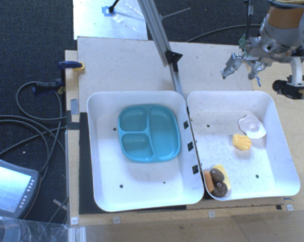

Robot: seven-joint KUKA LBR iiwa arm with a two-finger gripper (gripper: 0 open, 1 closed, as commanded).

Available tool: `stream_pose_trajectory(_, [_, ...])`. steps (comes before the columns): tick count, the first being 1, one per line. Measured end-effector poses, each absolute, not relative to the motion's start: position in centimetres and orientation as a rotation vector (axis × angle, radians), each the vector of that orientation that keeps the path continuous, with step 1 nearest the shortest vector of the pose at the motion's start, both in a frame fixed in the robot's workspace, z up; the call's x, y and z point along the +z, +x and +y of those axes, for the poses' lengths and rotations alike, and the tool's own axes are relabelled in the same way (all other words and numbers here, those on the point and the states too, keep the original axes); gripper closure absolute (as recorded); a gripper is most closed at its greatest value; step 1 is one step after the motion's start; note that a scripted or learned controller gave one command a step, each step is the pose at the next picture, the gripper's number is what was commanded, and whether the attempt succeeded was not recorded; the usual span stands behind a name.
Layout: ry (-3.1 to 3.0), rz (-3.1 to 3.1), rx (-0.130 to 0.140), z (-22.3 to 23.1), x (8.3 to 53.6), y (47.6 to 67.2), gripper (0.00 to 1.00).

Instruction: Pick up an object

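- the right-hand shallow white plastic bin (280, 135) holds the candidates: a white fried-egg toy (251, 127), a yellow corn-like chunk (242, 142) and a brown-and-yellow piece (217, 179) tucked in the near corner, where a descent risks clipping the wall.
- the metal two-finger pincer (241, 67) hangs above the pale worktop (126, 67) beyond the bin, fingers spread apart, gripping nothing.

Even, bright overhead light, cool cast. White bins (141, 185) near overexposed; walls lose detail. Soft shadow under teal plate (149, 132) falls toward the lower edge of the view. Glare patch on pale board (116, 14) at top and on pendant screen (8, 183) lower left. Overall focus soft; dark carpet (31, 29) grainy. Gripper (241, 67) slightly blurred, fine detail unreadable.
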State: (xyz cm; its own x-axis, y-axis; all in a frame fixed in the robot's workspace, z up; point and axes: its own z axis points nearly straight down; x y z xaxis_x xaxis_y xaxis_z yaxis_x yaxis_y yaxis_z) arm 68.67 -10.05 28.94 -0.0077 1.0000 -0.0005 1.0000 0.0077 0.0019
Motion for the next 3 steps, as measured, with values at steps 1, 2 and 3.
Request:
stream_pose_trajectory(1, [2.211,2.229,0.0,-10.1,28.9,68.7,0.0])
stream_pose_trajectory(2, [2.221,2.223,-0.003,-10.6,24.4,68.0,0.0])
stream_pose_trajectory(3, [2.222,2.223,-0.004,-10.9,18.5,68.7,0.0])
